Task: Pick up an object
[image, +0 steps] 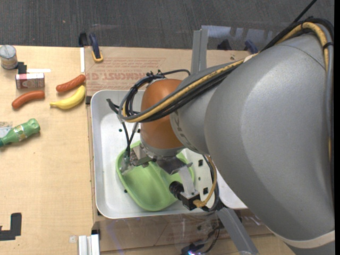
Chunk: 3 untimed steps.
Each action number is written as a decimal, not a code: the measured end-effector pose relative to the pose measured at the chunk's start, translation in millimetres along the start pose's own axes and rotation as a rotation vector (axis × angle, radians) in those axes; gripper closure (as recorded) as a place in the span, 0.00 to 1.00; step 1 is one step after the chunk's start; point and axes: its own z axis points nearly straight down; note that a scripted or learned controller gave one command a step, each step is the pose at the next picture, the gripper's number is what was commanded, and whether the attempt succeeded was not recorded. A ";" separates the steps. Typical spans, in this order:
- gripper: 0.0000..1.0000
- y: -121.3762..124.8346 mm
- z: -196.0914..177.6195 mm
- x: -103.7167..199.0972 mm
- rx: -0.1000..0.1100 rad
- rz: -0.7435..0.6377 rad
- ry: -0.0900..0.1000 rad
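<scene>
Grey arm [265,142] looms over white bin [101,142]; gripper [139,161] sits down at green bowl [146,187], bowl spreading just below it toward bin's near rim; grip state can't be told.

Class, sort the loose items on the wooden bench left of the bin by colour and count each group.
Red: 2 sausages
Yellow: 1 banana
Green: 1 bottle
Red-and-white: 1 small carton
Grey: 1 round tin
Total: 6

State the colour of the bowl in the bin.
Light green; the bowl shows in the camera view, under the arm.
</scene>
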 end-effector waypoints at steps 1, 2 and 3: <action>0.00 -1.8 -98.8 -116.7 0.001 -0.031 -0.001; 0.00 -32.0 -12.1 -20.5 -0.021 -0.106 0.001; 0.00 52.7 0.6 -29.0 0.002 -0.053 -0.001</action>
